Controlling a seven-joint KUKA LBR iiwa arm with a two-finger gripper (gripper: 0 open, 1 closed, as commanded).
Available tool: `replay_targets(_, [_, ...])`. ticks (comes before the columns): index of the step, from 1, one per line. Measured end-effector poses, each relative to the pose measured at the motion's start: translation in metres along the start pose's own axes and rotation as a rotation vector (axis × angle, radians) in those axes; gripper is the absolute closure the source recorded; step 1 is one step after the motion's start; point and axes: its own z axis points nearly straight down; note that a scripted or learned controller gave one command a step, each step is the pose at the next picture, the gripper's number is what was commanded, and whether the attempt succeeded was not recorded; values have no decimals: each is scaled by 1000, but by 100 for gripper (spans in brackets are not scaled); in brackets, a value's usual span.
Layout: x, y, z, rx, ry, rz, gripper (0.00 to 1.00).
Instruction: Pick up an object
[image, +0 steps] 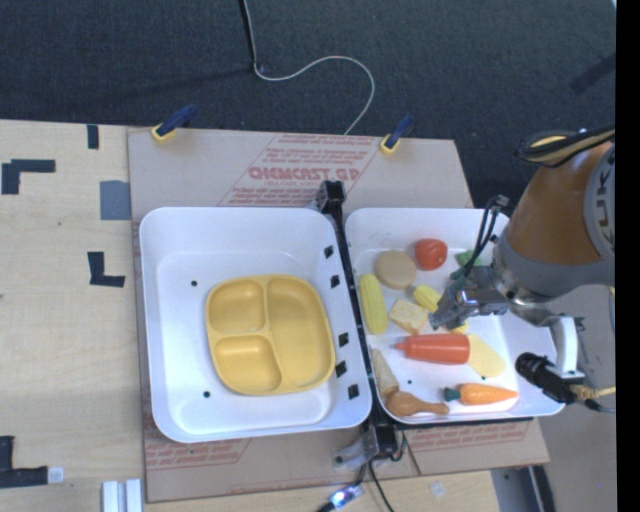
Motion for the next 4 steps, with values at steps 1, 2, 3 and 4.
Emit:
replay_targets(1, [1, 0, -19, 2, 1, -1, 100])
replay_targets(2, [59, -7, -16, 6, 2, -6, 100])
replay_targets(3, [109, -10, -19, 5, 2, -7, 100])
replay_targets(4, [150, 11, -8, 5, 1, -6, 100])
